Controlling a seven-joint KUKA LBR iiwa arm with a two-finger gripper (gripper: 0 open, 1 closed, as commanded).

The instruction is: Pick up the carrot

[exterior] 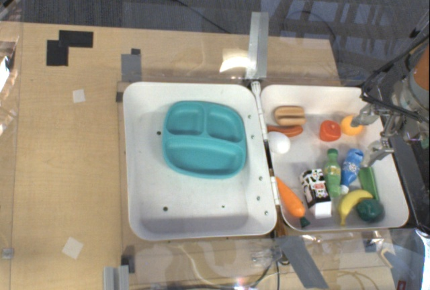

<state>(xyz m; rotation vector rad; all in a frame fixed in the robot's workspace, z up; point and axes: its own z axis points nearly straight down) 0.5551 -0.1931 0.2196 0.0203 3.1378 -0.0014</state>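
The carrot (289,196) is orange with a green stub at its lower end. It lies against the left wall of the right bin (398,182), near the front left corner. My gripper (363,139) hangs over the right side of that bin, well to the right of the carrot and farther back. It is open, with nothing between its fingers. One fingertip (357,119) is by a yellow ring (349,126); the other (369,158) is by a blue bottle (351,168).
Beside the carrot stand a cow-patterned carton (313,185), a green bottle (332,173) and a white block (322,209). A banana (353,201), a bun (289,116), a white egg (279,143) and a red piece (329,130) share the bin. The left bin (144,181) holds a teal plate (203,139).
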